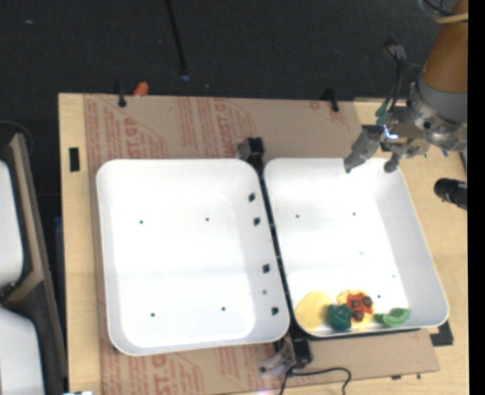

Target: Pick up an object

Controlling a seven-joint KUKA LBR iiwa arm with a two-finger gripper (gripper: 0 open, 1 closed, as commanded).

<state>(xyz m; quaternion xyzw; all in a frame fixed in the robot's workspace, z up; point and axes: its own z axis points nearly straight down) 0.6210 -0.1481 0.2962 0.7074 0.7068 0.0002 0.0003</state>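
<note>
1. I see the gripper (372,160) at the far rim of the right bin (407,212), near its far right corner, with its two fingers spread apart and nothing between them.
2. The arm (446,64) comes in from the upper right, its orange band above the wrist.
3. The objects sit bunched along the near wall of the right bin: a pale yellow disc (311,309), a teal lump (338,317) touching it, a red and yellow toy (357,302) just behind, and a green piece (395,316) toward the near right corner.
4. They lie well apart from the gripper, with bare white floor across the bin between them.
5. The cluster is tight against the near rim, so I have little room on that side.
6. The left bin (110,220) lies beside it, the two rims touching along a clipped seam.
</note>
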